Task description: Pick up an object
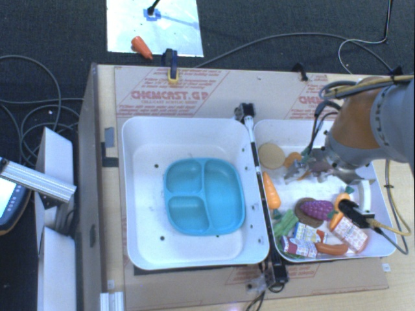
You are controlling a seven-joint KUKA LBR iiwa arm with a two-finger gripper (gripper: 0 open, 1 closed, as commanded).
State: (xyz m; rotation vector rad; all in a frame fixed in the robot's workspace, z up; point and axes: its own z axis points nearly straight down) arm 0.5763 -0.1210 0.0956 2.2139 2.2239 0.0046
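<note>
My gripper (303,170) is down inside the right bin (382,254), in its upper middle. It hangs beside a small orange piece (294,156) and just right of a tan round cookie (272,154). Below it lie an orange carrot (271,192) along the bin's left wall, a purple grape bunch (317,208), green pieces (284,221), a red sausage (331,249) and small printed packs (351,233). I see nothing lifted off the bin floor. The grey arm with its orange band (355,125) covers the bin's upper right part.
The left bin (144,141) holds a blue divided plate (203,195). A black divider bar (257,173) runs between the bins. Cables (363,44) trail over the dark floor behind the bench, where a white sheet (154,18) lies with an orange item (141,45).
</note>
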